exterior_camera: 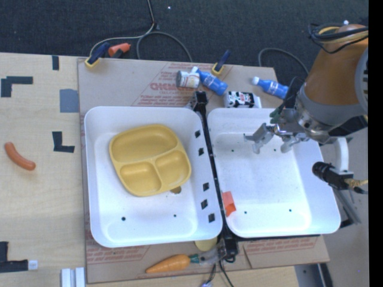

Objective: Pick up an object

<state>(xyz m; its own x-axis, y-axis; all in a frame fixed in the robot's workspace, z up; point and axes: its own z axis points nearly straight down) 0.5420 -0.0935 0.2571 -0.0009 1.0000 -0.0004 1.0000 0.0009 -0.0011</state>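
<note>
A yellow three-compartment plate lies in the left bin, toward its back. A small brown thing peeks out from under the plate's near right edge. My gripper hangs over the back of the right bin, well to the right of the plate. Its grey fingers stand spread apart, open, and nothing is between them. The arm comes in from the right edge.
Outside the bins, at the back, lie a white bottle, two blue bottles and a black-and-white pack. A carrot lies at the front edge. A sausage sits far left. An orange tag sticks to the divider.
</note>
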